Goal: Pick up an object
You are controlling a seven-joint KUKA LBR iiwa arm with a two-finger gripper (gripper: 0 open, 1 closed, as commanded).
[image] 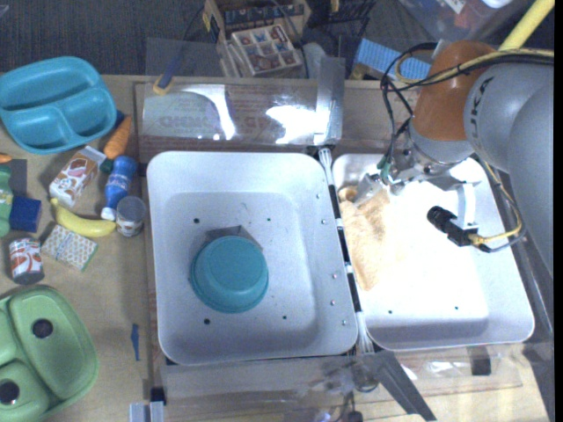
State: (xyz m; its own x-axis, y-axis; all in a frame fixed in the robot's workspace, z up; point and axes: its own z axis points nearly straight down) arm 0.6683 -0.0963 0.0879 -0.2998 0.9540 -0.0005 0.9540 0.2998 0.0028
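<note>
Hand [387,176] sits low at the far-left corner of the right white bin [457,323]; can't tell its state. Crumpled tan cloth [368,227] lies just below it, long axis running along the bin's left wall toward the near edge. Open floor to the right.

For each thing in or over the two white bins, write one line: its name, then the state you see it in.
Teal bowl: upside down, resting in the left bin.
Tan cloth-like item: lying crumpled along the right bin's left side.
Gripper: low over the right bin's upper left corner, beside the tan item; no clear grasp shows.
Arm: reaching in over the right bin.
</note>
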